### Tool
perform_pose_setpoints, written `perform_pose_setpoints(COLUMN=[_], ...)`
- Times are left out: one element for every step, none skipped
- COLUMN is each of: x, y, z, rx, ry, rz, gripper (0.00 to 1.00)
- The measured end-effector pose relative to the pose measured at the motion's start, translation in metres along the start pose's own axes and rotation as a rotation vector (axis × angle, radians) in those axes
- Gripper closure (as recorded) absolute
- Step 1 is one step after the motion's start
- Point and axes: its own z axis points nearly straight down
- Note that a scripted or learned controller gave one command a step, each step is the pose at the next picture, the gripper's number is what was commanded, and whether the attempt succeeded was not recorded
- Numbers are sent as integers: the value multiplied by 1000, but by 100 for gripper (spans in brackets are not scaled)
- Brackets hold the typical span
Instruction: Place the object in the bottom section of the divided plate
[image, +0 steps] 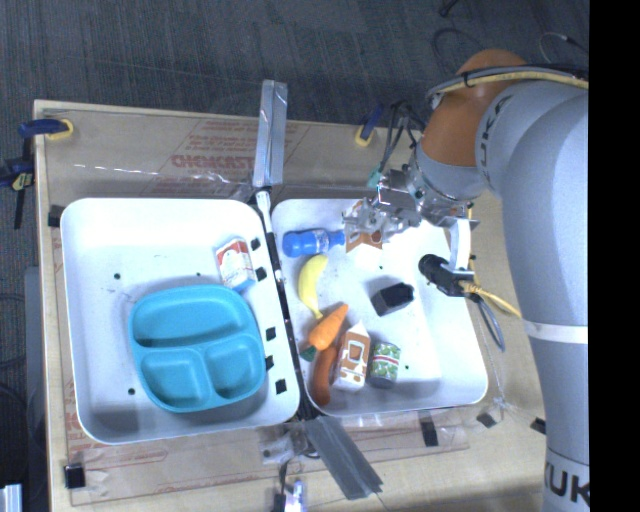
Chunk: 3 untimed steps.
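A blue divided plate (195, 345) lies in the left bin (100, 240), with one long section on its far side and two smaller ones on its near side; all sections are bare. My gripper (366, 222) hangs over the far edge of the right bin (450, 375), just right of a blue bottle (305, 242). A small brown-orange thing (371, 238) shows right under the gripper; whether it is held is unclear. A banana (313, 282), a carrot (328, 325) and a black block (392, 297) lie below in the right bin.
A red and white carton (233, 262) lies in the left bin beside the plate's far right corner. A juice box (352, 360), a green can (384, 364) and a brown item (321, 375) crowd the right bin's near side. The arm (530, 200) fills the right.
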Motion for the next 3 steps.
perform_pose_setpoints(x=[82, 151, 160], y=[-14, -63, -140], z=[7, -38, 2], rx=[2, 0, 3], ry=[-1, -2, -2], rz=[-305, -373, -78], gripper=[100, 100, 100])
